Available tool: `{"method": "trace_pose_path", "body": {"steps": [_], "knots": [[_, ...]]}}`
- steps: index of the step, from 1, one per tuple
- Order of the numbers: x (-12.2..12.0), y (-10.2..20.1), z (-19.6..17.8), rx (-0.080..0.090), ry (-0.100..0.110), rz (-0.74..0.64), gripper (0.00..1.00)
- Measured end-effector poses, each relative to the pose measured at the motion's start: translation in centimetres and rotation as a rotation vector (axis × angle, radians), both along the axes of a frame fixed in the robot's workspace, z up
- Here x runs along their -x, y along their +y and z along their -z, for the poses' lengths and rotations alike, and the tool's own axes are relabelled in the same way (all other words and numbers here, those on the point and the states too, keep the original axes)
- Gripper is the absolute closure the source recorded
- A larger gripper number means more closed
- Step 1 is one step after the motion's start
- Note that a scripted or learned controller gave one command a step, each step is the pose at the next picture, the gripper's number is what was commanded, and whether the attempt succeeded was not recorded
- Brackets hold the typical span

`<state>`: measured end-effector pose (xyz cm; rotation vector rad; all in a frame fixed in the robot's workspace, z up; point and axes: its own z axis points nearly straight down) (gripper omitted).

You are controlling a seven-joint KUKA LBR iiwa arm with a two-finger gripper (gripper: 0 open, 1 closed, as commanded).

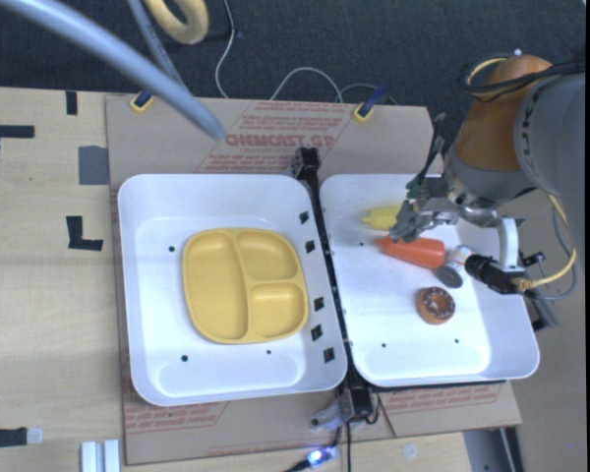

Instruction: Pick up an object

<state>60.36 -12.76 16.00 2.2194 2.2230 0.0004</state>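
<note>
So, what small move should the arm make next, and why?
Probably a short descent onto the orange carrot. The gripper sits low in the right bin, just above the carrot's left end and beside the yellow banana-like piece; nothing shows between its jaws. The donut lies apart, nearer the front, so the carrot seems the closest target.

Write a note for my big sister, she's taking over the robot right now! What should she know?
Gripper: low in the right white bin, between the small yellow toy piece and the orange carrot-shaped toy. Whether its fingers are open or shut cannot be told, and nothing is visibly held.
Things: the brown ring-shaped doughnut toy lies nearer the front of the same bin. The yellow three-compartment plastic plate sits in the left white bin.
Done: nothing lifted yet.
Left: grasp one object and raise it.
</note>
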Motion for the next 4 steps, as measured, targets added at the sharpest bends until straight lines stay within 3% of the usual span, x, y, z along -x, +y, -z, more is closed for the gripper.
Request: {"method": "trace_pose_path", "body": {"steps": [2,4], "knots": [[-0.1,-0.8,-10.8,0.001,-0.002,0.0,1.0],[-1.3,7.7,-10.1,0.001,0.001,-0.001,1.0]]}}
